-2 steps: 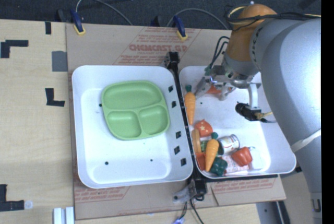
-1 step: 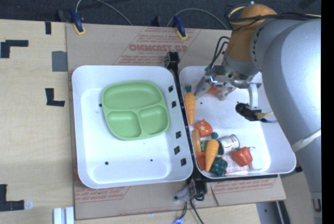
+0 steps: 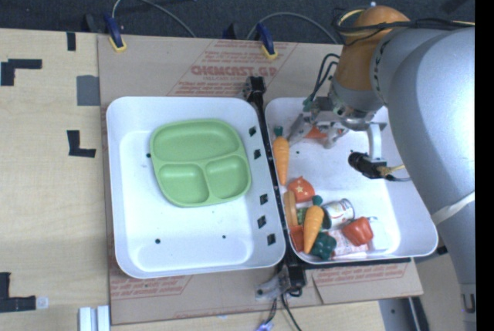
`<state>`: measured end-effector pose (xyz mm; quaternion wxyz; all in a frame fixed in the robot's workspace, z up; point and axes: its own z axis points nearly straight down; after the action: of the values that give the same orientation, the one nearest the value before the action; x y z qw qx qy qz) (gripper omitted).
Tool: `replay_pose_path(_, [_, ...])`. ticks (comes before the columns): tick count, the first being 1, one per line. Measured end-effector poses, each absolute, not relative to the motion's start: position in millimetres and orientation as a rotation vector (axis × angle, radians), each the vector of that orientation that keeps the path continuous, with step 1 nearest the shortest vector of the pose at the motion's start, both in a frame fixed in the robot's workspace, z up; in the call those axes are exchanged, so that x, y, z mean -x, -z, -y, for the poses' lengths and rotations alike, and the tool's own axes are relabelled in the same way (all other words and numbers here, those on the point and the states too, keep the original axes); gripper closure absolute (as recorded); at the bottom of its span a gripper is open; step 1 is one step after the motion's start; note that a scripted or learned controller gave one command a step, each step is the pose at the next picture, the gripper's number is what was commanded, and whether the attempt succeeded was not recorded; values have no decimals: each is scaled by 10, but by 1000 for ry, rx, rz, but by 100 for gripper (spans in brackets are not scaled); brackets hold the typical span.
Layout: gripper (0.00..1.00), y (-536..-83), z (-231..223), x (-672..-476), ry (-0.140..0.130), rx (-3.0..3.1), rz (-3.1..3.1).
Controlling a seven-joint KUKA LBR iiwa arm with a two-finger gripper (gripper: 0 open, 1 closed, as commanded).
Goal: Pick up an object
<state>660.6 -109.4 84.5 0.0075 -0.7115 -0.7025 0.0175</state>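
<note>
progress looks early: you have nothing lifted as far as this view shows. the tool (image 3: 320, 126) sits low at the far end of the right bin (image 3: 409, 233), over a small orange-red item (image 3: 316, 133). whether it is open, closed or gripping cannot be told. the other toys, including a carrot (image 3: 281, 158), lie along the bin's left and near sides.

Even overhead light washes both white bins (image 3: 123, 190) nearly featureless (soft shadows only), glare blooms on the grey arm (image 3: 432, 98), and detail stays slightly soft.
</note>
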Motion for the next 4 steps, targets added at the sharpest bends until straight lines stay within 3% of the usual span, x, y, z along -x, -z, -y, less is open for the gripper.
replay_pose_path(1, [0, -846, 1085, -6605, -57, 2227, 2196])
replay_pose_path(2, [100, -934, 1050, -6604, -53, 2220, 2195])
replay_pose_path(3, [100, -1296, 1479, -5879, -3, 2223, 2221])
replay_pose_path(4, [0, -1291, 1468, -5878, -2, 2220, 2221])
